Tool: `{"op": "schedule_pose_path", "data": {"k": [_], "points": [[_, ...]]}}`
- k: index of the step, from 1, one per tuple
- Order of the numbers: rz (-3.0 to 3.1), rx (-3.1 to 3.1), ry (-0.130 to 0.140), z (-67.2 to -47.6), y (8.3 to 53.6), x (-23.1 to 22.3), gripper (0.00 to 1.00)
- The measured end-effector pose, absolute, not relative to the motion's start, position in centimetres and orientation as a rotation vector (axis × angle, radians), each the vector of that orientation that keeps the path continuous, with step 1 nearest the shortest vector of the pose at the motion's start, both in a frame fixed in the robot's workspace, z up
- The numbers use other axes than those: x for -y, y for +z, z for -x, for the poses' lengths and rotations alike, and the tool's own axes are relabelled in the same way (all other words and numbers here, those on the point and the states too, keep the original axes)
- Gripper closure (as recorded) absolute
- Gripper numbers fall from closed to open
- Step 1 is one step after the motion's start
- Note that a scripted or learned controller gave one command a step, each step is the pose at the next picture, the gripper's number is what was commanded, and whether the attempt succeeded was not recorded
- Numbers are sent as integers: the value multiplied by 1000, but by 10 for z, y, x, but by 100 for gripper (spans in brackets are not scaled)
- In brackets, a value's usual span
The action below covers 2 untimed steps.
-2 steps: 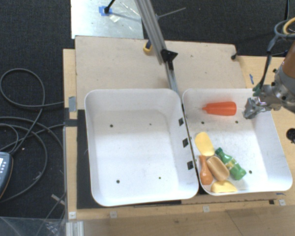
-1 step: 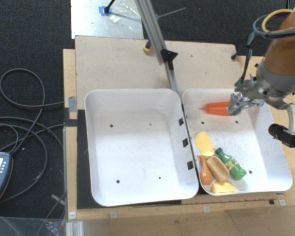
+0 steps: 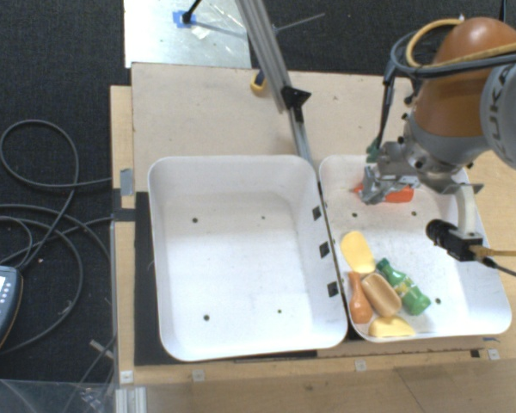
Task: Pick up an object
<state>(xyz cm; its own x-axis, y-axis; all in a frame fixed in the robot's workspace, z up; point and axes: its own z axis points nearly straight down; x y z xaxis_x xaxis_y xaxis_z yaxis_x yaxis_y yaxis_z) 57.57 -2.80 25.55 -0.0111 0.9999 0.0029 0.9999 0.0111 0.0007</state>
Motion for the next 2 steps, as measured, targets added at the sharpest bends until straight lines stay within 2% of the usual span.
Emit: {"op": "schedule_pose_path", "data": {"k": [1, 2], "points": [[2209, 2234, -4, -579, 260, -23, 100], [2210, 2234, -5, -596, 250, -78, 100]]}}
